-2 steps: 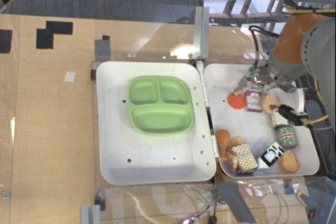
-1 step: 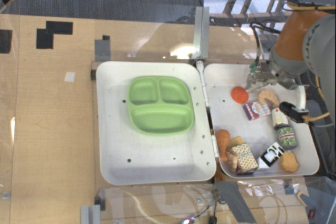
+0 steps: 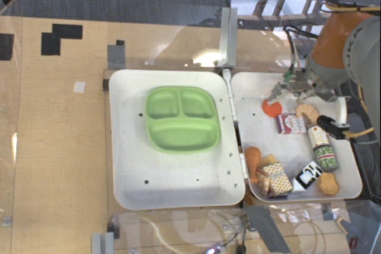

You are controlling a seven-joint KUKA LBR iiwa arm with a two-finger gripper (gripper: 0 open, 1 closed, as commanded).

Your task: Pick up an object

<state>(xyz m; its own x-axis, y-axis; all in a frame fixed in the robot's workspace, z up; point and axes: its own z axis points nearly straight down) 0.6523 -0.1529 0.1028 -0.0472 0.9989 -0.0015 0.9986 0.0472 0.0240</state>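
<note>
One hand [image 3: 284, 91] above right bin [image 3: 250, 128]

No readable text on the bottle [image 3: 323, 150] or small carton [image 3: 290, 124].

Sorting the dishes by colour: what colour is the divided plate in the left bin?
Light green divided plate, seen best in the camera view.
</note>
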